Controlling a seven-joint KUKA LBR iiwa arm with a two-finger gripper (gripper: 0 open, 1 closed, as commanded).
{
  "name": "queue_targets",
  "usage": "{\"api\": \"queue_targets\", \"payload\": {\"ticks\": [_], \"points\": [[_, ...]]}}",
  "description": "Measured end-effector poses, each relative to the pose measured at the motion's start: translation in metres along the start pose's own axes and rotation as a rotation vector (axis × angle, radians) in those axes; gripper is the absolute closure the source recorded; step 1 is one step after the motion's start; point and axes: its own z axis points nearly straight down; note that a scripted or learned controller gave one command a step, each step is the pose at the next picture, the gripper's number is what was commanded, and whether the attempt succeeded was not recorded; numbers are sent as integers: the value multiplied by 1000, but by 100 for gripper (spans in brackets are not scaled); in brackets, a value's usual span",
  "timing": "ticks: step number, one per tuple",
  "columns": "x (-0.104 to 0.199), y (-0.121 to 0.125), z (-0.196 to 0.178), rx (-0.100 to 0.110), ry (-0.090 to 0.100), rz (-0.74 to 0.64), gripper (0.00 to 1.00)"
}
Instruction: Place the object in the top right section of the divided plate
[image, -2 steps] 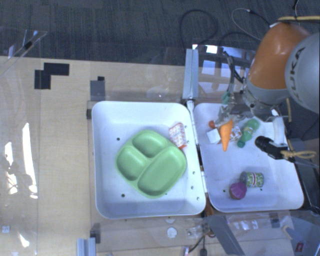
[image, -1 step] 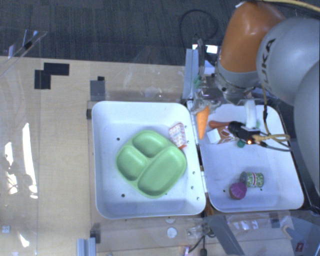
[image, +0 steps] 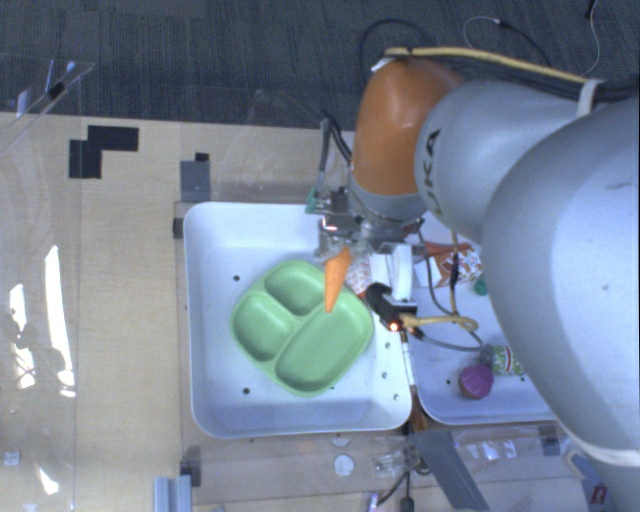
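Observation:
A green divided plate (image: 300, 330) lies tilted in the left white bin (image: 215, 300), with two small sections toward the upper left and one large section at the lower right. An orange carrot (image: 335, 280) hangs point-down over the plate's upper right rim, beside the upper small section. Its thick end sits up under my gripper (image: 345, 245), which is shut on it. The arm's orange band and grey body cover much of the right bin.
The right bin (image: 500, 405) holds a purple round object (image: 476, 381), a small green and red item (image: 500, 358) and a printed packet (image: 455, 262). Black markers (image: 100, 148) lie on the bench at the upper left.

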Motion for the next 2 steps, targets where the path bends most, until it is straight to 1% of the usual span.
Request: {"api": "queue_targets", "payload": {"ticks": [1,2], "points": [[0,0,0,-1,0,0,0],[1,1,-11,-4,2,-5,100]]}}
